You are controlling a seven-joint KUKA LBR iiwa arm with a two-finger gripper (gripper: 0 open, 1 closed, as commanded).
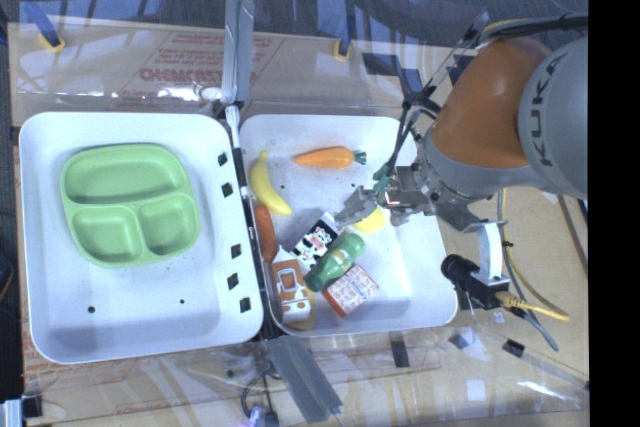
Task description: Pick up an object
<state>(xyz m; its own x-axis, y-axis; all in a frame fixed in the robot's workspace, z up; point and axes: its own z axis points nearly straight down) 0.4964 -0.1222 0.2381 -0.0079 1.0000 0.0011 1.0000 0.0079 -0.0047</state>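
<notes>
Gripper (372, 207), state unclear, over one banana (268, 185), one carrot (325, 157), one bottle (335, 261).

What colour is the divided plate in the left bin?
Light green; the divided plate shows clearly in the camera view.

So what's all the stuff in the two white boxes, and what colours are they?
Bins: 2, white, side by side on the bench.
Plate: 1, green, three sections, in the left bin.
Carrot: 1, orange, top of the right bin.
Banana: 1, yellow, by the right bin's left wall.
Bottle: 1, green, middle of the right bin.
Small box: 1, red and white, near the front wall.
Arm: 1, grey and orange, from the right.
Gripper: 1, over the right bin.
</notes>
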